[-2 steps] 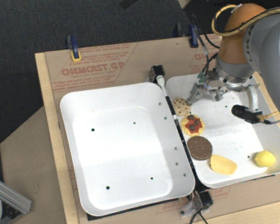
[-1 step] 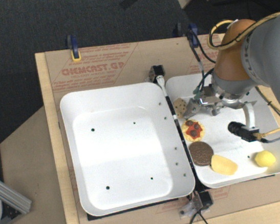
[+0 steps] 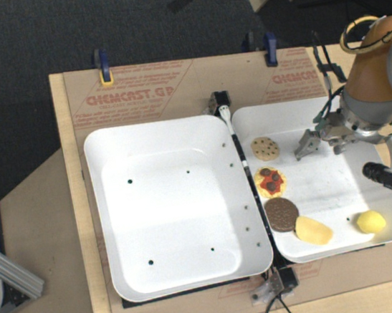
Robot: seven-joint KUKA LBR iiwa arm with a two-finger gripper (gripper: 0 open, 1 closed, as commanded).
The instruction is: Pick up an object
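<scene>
Nearest to me, at the front of the right bin [image 3: 381, 238], lie a yellow piece [image 3: 313, 230], a small lemon [image 3: 370, 221] and a brown disc [image 3: 281, 214]; behind them a pizza piece [image 3: 270, 182] and a cookie [image 3: 265, 148]. The gripper [image 3: 307, 146] hangs beside the cookie, and I cannot tell its state. I judge the cookie light, stiff and flat, so I would pinch its edges

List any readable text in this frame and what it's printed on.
"CHEMCAST GP", red print on the brown paper-faced board under the two shallow white bins, at its back left.
A second red print of the same look on the board's back right, partly hidden by the arm's cables: too broken up to read in full.
Smaller red lines under both prints: too blurred to read.
No text legible on the bins or the food items.
</scene>
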